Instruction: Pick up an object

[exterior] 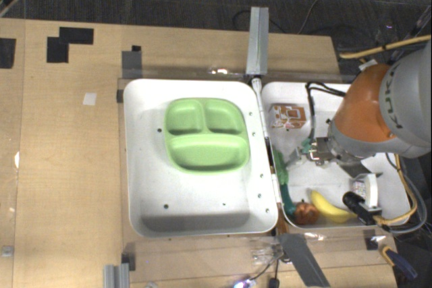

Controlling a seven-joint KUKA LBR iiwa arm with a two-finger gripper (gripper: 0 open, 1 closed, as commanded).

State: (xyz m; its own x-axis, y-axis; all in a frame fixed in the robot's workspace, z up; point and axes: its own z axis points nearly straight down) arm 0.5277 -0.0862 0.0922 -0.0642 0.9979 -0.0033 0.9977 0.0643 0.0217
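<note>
- The end effector hangs low inside the right bin; whether it is parted or closed cannot be told
- A banana lies at that bin's near edge, just beside a reddish fruit
- A green divided tray sits in the left bin

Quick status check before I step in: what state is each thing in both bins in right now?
green divided tray: flat, right way up, left bin, compartments bare.
banana: lying flat, right bin, near front wall.
reddish fruit: resting beside the banana.
patterned card: flat, right bin's far corner.
gripper: low over right bin.
</note>
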